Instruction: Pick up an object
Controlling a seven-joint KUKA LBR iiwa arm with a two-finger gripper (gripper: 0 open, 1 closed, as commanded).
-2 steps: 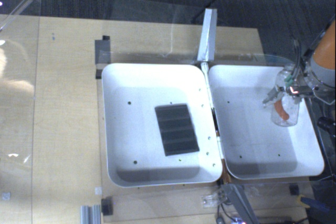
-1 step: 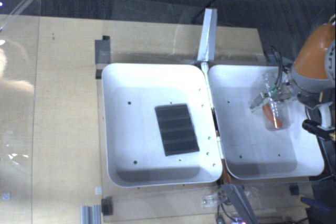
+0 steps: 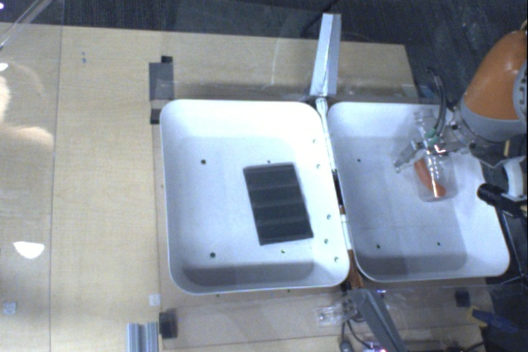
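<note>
**White bins under inspection: logging arm, gripper and contents**

Recording two white bins side by side on a pale wooden bench [image 3: 91,218], touching along their inner rims. Logging the left bin [image 3: 177,177] as holding a dark grey ribbed pad [image 3: 279,204]. Finding this pad lying flat near the middle of the floor, turned slightly off square to the walls, and well apart from every rim.

Noting the grey arm [image 3: 499,86], with its orange band, reaching in from the right edge of the view over the far right corner of the right bin [image 3: 388,235]. Placing the gripper [image 3: 429,151] above the upper right part of that bin, well apart from the left bin and the pad.

Finding a small orange and clear item [image 3: 432,179] directly at the gripper's tip, on its near side, in the right bin. Seeing it overlapping the gripper in this slanted view. Unable to tell whether it is being gripped or merely lying on the floor below; marking the gripper's state, clenched or released, as undetermined because of glare and blur.

Also recording a grey metal bar [image 3: 326,53] running back from the far end of the seam between the bins, and a black bracket [image 3: 163,82] sitting on the bench just beside the left bin's far left corner.
</note>
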